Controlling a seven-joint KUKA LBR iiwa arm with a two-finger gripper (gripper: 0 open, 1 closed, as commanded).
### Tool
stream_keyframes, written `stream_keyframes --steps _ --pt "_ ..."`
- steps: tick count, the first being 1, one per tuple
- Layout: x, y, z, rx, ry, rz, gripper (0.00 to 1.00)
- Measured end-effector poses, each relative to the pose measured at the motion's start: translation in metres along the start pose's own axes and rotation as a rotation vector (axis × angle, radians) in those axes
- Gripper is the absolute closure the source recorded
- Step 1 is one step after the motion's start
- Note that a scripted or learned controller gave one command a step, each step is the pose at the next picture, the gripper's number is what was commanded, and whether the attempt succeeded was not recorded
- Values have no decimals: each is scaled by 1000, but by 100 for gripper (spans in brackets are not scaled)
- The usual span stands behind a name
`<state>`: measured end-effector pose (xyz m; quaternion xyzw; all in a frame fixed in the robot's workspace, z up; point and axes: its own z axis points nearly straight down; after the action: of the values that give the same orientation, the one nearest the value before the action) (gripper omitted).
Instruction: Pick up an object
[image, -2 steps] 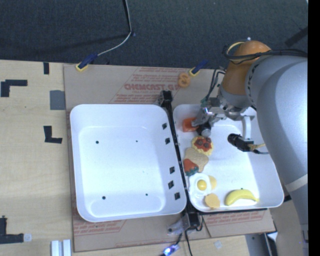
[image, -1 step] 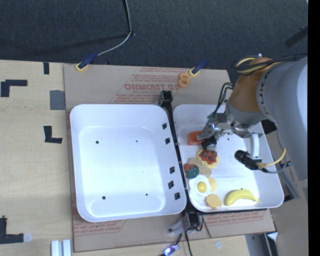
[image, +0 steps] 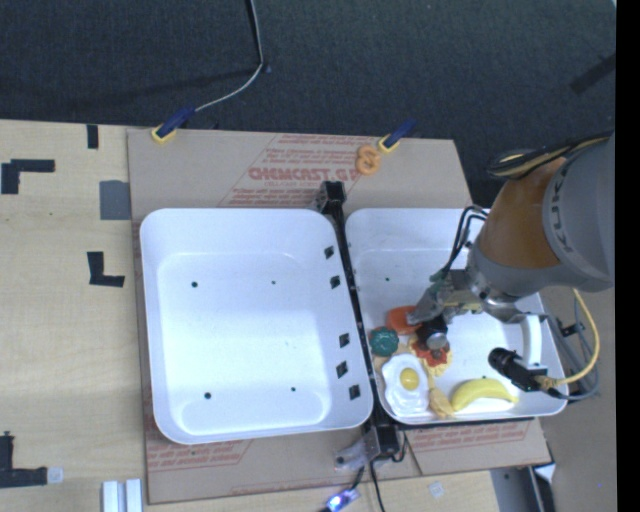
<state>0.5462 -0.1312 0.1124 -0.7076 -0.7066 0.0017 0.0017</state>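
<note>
The tool (image: 432, 325) hangs low in the right bin (image: 400, 235), just beside a red-orange toy (image: 400, 320) and near a teal ball (image: 384, 342). Whether the tool is spread or pressed together cannot be told. The toy looks light, stiff and smooth, probably best pinched across its narrow sides.

Wide open floor across the left shallow white bin (image: 240, 320). Over in the right shallow white bin (image: 400, 250), far half bare, near end packed tight: small teal ball (image: 384, 342), white fried-egg toy (image: 407, 380), yellow plastic banana (image: 480, 395) close together, grey robot arm (image: 560, 220) overhanging from the right.
</note>
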Motion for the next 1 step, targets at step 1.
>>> stream_keyframes --steps 1 --pt "-6 -22 0 -3 -1 -1 100"
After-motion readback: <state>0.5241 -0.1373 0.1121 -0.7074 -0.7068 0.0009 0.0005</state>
